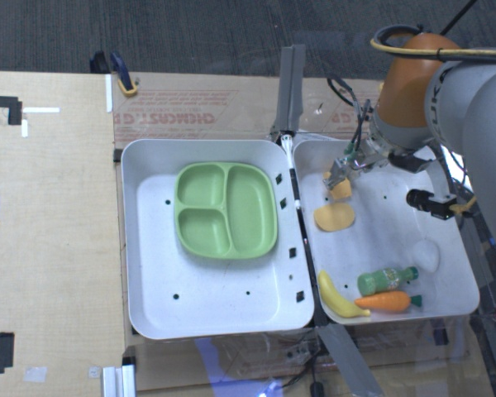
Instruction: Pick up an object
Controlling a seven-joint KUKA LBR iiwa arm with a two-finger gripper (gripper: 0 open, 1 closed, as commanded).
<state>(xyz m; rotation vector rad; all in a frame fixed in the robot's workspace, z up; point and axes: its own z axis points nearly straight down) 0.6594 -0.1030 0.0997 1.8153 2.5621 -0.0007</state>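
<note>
My gripper (pixel 341 175) hangs low over the far left part of the right bin (pixel 446 246). A small tan-orange piece (pixel 340 190) sits right at its fingertips, between or just under them. A flat yellow-tan piece (pixel 335 217) lies on the bin floor just in front of it. At the near edge of the same bin lie a yellow banana (pixel 335 297), an orange carrot (pixel 384 303) and a green bottle (pixel 386 279).
A green divided plate (pixel 226 210) rests in the left bin (pixel 149 255). A grey post (pixel 291 89) stands behind the wall between the bins. A black fitting (pixel 428 199) juts from the arm over the right bin.
</note>
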